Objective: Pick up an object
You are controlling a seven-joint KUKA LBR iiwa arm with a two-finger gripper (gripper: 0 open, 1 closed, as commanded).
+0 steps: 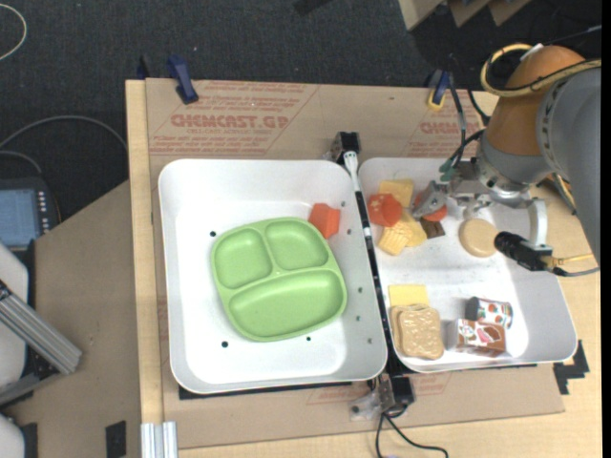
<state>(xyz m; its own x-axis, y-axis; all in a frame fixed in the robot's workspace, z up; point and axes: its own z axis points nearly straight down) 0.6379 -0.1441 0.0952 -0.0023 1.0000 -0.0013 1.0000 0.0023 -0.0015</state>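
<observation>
From my overhead camera, I see the gripper (431, 205) low in the right bin (549, 299), among food pieces near a red piece (385, 209) and yellow piece (402, 238). I cannot tell its state. A green plate (278, 277) sits in the left bin (186, 284).

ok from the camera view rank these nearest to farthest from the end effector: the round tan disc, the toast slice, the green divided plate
1. Round tan disc: right bin, just beside the end effector, toward the view's right and a little lower.
2. Toast slice: right bin, near its front edge, well below the end effector in the view.
3. Green divided plate: left bin, across the divider.
</observation>
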